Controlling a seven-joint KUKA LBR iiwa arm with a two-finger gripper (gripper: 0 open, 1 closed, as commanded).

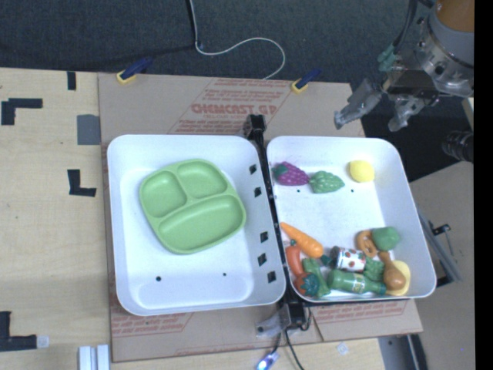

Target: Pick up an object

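camera view: the pincer (375,108) hangs above the tabletop (46,206), past the far right corner of the right bin (400,168), its two fingers spread with nothing between them. in that bin lie purple grapes (290,173), a green leafy piece (326,182) and a yellow lemon (361,171) near the far side, an orange carrot (302,240) lower down, and crowded toy foods at the near right corner. the left bin (127,206) holds a green divided plate (192,205).

Red print on the cardboard sheet (231,106) under the bins is mirrored and too blurred to read.
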